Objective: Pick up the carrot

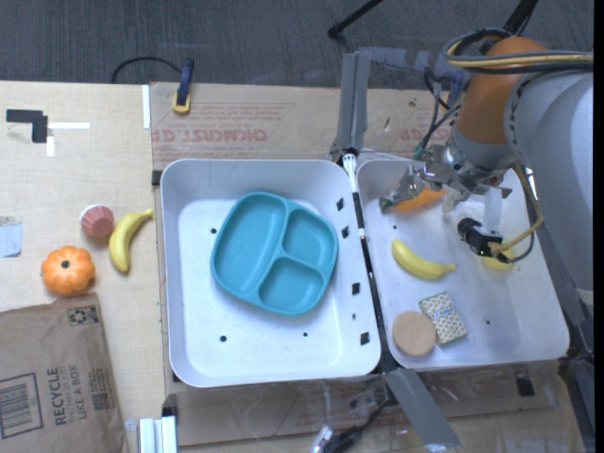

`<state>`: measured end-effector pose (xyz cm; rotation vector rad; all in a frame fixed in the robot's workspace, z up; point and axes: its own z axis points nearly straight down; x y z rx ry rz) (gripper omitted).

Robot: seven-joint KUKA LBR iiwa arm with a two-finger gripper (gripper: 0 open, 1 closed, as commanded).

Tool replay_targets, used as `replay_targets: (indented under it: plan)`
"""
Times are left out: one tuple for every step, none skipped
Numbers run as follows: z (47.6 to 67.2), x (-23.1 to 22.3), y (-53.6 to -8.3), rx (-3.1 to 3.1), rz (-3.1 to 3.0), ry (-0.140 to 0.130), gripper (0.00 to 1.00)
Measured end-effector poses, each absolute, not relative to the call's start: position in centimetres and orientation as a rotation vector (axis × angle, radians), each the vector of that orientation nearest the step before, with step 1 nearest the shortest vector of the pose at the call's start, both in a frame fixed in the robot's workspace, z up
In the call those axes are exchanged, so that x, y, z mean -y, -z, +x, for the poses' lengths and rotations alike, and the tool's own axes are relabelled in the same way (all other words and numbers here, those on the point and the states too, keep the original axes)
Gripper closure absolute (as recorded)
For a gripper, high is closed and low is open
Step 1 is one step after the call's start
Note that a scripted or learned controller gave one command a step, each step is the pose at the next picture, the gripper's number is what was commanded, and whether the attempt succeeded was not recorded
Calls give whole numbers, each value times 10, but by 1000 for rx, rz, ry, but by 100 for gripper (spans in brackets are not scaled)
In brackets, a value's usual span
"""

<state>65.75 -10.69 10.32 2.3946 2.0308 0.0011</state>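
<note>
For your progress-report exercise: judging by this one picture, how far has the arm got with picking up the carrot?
Done: the arm has reached into the right bin, and its pincer sits at the carrot near the bin's far left corner.
In hand: the approach or grasp; whether the carrot is actually gripped cannot be told.
Left: a clear lift, since the carrot appears low in the bin, beyond the banana.

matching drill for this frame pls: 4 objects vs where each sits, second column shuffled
Things:
1. plate
2. carrot
3. pumpkin
4. cookie

Places:
A. front of the right bin, beside a cracker
B. on the bench left of both bins
C. middle of the left bin
D. back of the right bin, at the claw

Pairs: 1-C, 2-D, 3-B, 4-A
</note>
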Motion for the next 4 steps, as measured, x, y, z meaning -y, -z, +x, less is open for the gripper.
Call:
replay_targets:
  plan:
    - [655, 107, -111, -2040, 2401, 13, 100]
    - [617, 53, -191, -1776, 2593, 4, 100]
    - [572, 11, -193, -2227, 2218, 4, 100]
    - [542, 81, -191, -2375, 2059, 3, 100]
